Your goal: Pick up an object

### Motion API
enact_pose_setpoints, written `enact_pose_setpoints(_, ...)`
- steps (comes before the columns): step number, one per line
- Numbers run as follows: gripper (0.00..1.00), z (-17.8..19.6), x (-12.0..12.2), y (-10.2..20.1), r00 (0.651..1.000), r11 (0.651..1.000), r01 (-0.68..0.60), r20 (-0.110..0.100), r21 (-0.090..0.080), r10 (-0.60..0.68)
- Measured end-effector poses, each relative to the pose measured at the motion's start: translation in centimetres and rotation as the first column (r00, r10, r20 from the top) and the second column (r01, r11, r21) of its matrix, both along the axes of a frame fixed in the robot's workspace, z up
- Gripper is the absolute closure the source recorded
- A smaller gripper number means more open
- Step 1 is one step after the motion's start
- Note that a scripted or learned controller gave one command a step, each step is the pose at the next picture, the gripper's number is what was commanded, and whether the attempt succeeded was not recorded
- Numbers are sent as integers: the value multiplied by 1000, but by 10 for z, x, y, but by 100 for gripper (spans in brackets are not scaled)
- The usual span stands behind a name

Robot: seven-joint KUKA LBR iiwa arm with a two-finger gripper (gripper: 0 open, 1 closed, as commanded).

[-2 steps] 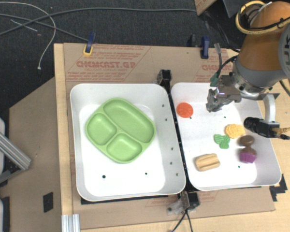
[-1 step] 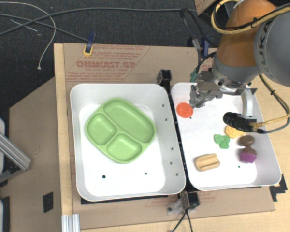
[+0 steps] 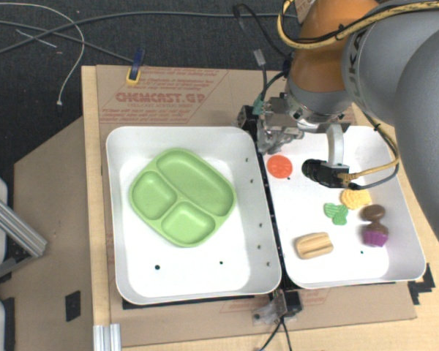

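Observation:
The right bin (image 3: pixel 395 258) holds several small toy foods. A flat red-orange disc (image 3: pixel 280 167) lies at its far left corner. A yellow corn piece (image 3: pixel 355 197), a green leafy piece (image 3: pixel 336 213), a brown piece (image 3: pixel 373 212) and a purple piece (image 3: pixel 375 235) cluster toward the right. A tan bread roll (image 3: pixel 313 245) sits nearer the front. My gripper (image 3: pixel 276 143) hangs over the bin's far left corner, just behind the red-orange disc, close to the wall between the bins. Nothing shows between its fingers.
The left bin (image 3: pixel 135 265) holds a green divided plate (image 3: pixel 181 196) in its middle. Both bins rest on a cardboard sheet (image 3: pixel 168 93) with a blue clip (image 3: pixel 137 64) at its far edge. The grey arm fills the upper right over the right bin's far side.

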State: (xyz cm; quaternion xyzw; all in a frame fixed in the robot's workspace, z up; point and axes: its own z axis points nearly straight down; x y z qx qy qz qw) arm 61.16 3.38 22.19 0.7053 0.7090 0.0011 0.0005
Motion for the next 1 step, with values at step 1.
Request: enact_pose_setpoints(1,100,12,15,50,1000,1000,0,1,2,0)
